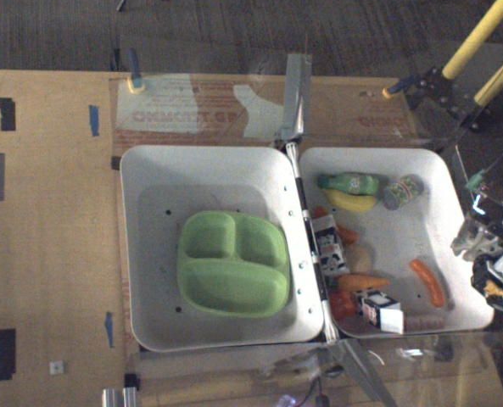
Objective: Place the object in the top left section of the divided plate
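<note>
Green divided plate point(232, 264) sits in the left bin, well to the left of my gripper point(480, 244) at the right bin's far edge; gripper state I cannot tell. Food items point(361, 253) lie between them.

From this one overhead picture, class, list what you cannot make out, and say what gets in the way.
- Gripper: cut off at the camera view's right edge; its state is unclear.
- Milk carton: print too small to read, partly behind the bin divider.
- Grey can: label blurred.
- Items near the carrot: overlapping, hard to separate.
- Green divided plate: depth of sections not judgeable from above.
</note>
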Tool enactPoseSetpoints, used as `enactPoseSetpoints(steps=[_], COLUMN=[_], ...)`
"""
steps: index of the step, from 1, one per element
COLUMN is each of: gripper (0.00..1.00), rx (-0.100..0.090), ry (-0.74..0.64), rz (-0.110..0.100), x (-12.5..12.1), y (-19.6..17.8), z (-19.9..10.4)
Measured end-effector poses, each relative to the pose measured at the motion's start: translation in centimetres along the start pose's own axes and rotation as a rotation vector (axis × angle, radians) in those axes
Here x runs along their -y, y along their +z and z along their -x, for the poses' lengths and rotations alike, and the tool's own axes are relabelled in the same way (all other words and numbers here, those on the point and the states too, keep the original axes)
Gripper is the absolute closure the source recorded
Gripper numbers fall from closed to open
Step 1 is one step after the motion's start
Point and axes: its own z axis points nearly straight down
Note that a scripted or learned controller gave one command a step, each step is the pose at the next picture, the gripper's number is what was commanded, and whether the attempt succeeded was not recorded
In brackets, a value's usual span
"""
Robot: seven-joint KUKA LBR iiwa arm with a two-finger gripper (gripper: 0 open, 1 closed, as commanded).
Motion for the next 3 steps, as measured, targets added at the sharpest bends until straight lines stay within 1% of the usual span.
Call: enactPoseSetpoints(steps=[1,2,3], gripper=[1.0,1.0,0.0], rx=[-0.001,-0.001,-0.001], ry=[0.257,0.529,0.529], rz=[0.004,0.004,0.003], x=[0.7,1.4,1.4], y=[-11.0,-12.6,-12.6], z=[-0.9,-5.4,-5.4])
